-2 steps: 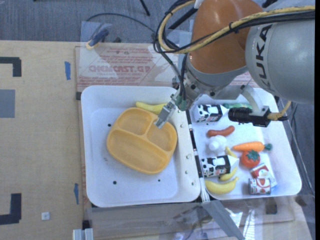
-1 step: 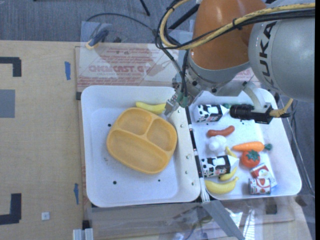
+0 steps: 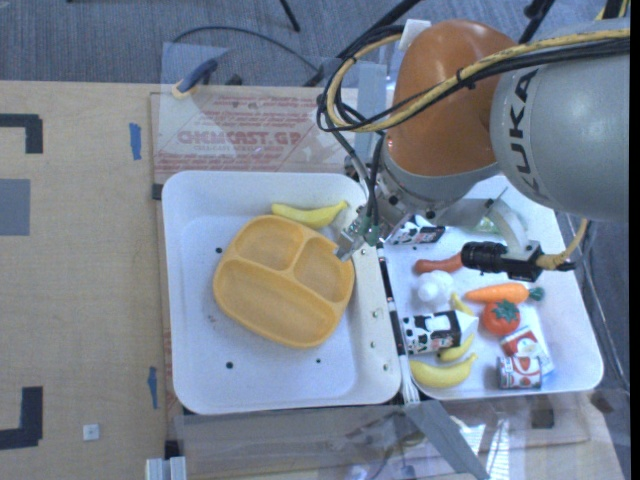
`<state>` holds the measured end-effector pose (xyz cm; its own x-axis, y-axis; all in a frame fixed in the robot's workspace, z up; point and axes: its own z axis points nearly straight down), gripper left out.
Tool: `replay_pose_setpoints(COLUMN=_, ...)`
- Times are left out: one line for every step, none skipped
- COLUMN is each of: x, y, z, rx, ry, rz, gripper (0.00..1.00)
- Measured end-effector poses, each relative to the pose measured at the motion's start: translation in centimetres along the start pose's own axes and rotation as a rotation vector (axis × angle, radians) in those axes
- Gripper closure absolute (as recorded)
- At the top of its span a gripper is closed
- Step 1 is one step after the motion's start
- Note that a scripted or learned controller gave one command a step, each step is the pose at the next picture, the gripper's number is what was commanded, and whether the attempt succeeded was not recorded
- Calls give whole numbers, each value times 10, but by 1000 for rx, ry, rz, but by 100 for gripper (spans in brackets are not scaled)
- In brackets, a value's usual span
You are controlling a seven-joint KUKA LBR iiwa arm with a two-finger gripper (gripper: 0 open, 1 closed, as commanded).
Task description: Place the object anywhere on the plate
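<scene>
Beside the yellow divided plate (image 3: pixel 283 293), a banana (image 3: pixel 308 213) lies touching its far rim, long axis crosswise, just left of the gripper (image 3: pixel 352 240); jaw state unclear to me

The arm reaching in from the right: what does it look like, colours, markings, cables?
The arm is a bulky, rounded grey body with a wide glossy orange band above the wrist. Part of the black KUKA lettering shows on the grey shell. Yellow and black cables loop over the band and along the arm. The gripper is small, metallic, with green parts.
</scene>
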<state>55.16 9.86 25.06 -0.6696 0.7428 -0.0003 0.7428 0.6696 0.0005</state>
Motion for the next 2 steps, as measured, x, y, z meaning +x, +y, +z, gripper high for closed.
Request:
replay_pose_setpoints(x=0, y=0, z=0, rx=0, ry=0, rz=0, gripper=0)
replay_pose_setpoints(x=0, y=1, z=-11, rx=-4, ry=-2, rz=0, gripper=100)
